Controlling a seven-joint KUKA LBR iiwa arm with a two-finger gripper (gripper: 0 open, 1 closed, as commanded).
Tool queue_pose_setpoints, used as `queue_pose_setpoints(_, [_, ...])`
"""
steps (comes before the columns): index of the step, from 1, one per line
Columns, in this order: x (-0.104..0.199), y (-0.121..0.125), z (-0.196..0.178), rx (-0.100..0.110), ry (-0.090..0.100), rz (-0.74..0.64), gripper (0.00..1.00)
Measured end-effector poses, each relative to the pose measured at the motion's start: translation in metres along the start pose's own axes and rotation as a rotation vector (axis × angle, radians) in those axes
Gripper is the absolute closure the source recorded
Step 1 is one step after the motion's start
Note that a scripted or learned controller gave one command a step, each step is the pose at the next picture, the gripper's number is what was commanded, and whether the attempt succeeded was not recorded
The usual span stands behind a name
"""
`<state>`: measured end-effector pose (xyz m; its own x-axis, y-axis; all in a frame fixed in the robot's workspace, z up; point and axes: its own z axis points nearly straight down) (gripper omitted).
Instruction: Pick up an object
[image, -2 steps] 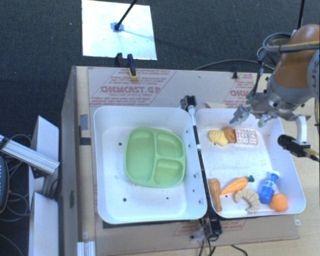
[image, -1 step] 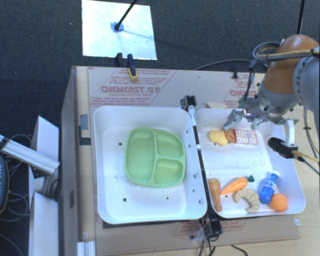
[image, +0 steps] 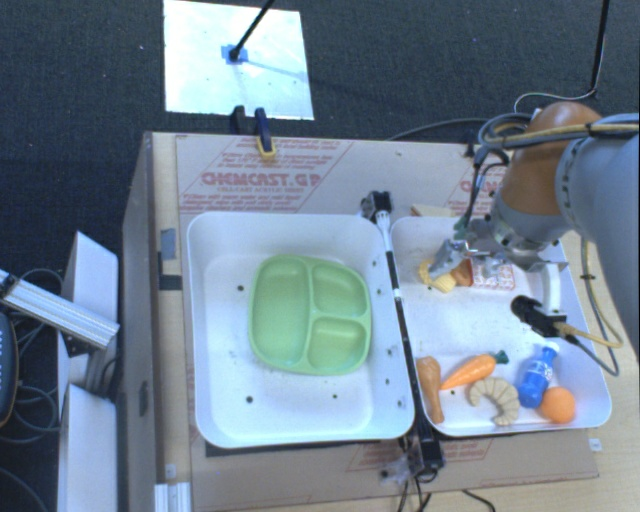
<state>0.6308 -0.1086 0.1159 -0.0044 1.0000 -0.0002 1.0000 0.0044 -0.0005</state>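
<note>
Bench board (image: 270, 180) lettered "CHEMCAST GP"

We see dark grey carpet (image: 80, 100) around the tabletop (image: 300, 175), whose brown surface carries red lettering. A pale square sheet (image: 235, 60) lies on the floor beyond it.

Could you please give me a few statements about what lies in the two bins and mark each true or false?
1. The green divided plate lies in the left bin. True.
2. The carrot lies on the green plate. False: it lies in the right bin.
3. The hand is over the right bin's far end. True.
4. The blue bottle stands in the left bin. False: it lies in the right bin, beside the orange.
5. The croissant lies near the carrot. True.
</note>
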Motion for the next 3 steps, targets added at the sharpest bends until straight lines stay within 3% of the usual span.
queue_pose_setpoints(1, [0.017,0.013,0.001,-0.003,0.0,-0.001,0.0])
queue_pose_setpoints(2, [-0.005,0.029,0.027,-0.01,-0.001,0.002,0.0])
queue_pose_setpoints(3, [0.006,0.022,0.027,-0.012,-0.002,-0.001,0.0])
